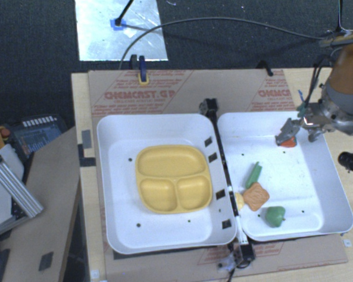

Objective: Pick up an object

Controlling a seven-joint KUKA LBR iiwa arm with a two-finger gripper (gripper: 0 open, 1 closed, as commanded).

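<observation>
Two white bins (163,123) sit on a cardboard-covered bench (179,86) over dark carpet (28,51); the gripper (296,131), far right, its pincer state unclear.

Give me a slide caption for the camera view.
Gripper poised over a red object in the right bin; yellow tray in the left bin.

The bench (90,190) bears cardboard (161,87) under two white bins (116,171) side by side.

Fixed overhead camera, slanted down
It looks from above at the desk (179,83) and both white bins (157,123), from moderately far off.
</observation>
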